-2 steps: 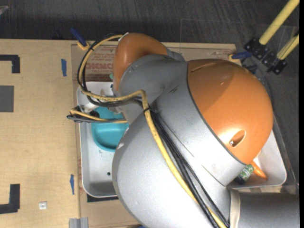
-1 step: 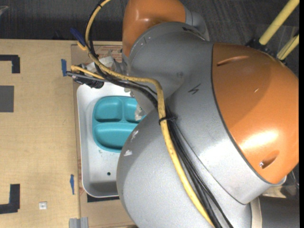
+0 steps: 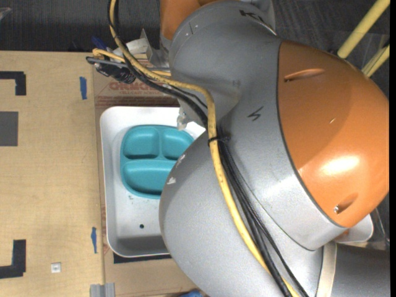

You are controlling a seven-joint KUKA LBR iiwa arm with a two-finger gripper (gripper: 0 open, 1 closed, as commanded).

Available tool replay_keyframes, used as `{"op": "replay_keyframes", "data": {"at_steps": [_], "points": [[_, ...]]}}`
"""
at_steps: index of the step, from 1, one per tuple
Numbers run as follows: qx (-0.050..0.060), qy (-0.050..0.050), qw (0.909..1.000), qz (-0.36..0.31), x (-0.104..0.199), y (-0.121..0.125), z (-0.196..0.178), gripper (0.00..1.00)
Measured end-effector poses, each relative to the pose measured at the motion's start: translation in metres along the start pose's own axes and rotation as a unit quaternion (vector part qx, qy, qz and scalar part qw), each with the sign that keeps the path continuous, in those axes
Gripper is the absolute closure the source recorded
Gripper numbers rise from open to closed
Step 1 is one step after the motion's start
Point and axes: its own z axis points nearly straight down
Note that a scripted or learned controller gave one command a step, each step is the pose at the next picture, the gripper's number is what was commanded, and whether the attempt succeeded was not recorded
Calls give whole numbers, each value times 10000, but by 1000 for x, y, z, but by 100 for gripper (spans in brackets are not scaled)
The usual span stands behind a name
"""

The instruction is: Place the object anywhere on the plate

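Note:
A teal divided plate (image 3: 148, 159) with three compartments lies in a white bin (image 3: 117, 221). Its right edge disappears under the arm. The grey and orange arm (image 3: 272, 159) covers most of the view's right side and hides the gripper end. No loose object shows on the plate or on the bare bin floor.
Yellow and black cables (image 3: 142, 67) run along the arm and loop above the bin's top edge. Brown cardboard (image 3: 43, 166) with black and blue tape marks lies to the left of the bin. A small dark speck (image 3: 142, 226) sits on the bin floor.

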Motion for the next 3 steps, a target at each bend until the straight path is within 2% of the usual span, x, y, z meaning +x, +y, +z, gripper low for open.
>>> {"op": "replay_keyframes", "data": {"at_steps": [1,2,3], "points": [[1,24,10000,-53,-57,-9,-136,0],[-14,-6,10000,-37,-57,-8,-142,100],[-20,-3,10000,-36,-56,-7,-151,100]]}}
